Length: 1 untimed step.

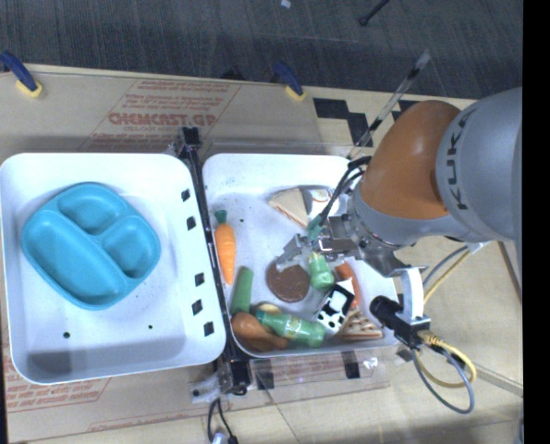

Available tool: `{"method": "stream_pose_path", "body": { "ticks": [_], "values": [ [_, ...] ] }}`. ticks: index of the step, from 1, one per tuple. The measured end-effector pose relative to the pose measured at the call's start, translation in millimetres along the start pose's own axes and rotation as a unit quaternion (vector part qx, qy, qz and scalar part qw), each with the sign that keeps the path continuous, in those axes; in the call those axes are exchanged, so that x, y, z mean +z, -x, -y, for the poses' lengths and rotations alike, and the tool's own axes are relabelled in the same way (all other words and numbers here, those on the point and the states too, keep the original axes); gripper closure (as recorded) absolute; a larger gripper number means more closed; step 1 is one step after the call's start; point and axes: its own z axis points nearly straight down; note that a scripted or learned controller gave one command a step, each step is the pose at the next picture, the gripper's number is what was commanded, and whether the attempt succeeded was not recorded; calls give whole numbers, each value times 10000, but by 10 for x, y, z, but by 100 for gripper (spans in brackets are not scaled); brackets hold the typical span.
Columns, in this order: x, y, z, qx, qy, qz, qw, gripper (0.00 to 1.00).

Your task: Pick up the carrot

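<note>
Carrot (225, 251) hugs bin wall (206, 248); its right side lies open.

The cardboard (256, 109) under the bins carries red print reading "CHEMCAST GP", with smaller red lines above and below it too fine to read. The arm (482, 169) has "KU" in dark letters on its grey casing, cut off at the edge.

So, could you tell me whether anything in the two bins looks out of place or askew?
Nothing looks spilled or damaged. The carrot lies against the right bin's left wall, apart from the toy food heaped in its near corner. The gripper sits over that heap, not the carrot. The blue tray lies skewed in the left bin.
</note>
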Motion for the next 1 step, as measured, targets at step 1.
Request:
{"method": "stream_pose_path", "body": {
  "ticks": [1],
  "values": [
    [1139, -97, -500, 71, 12, 18, 10000, 0]
  ]
}}
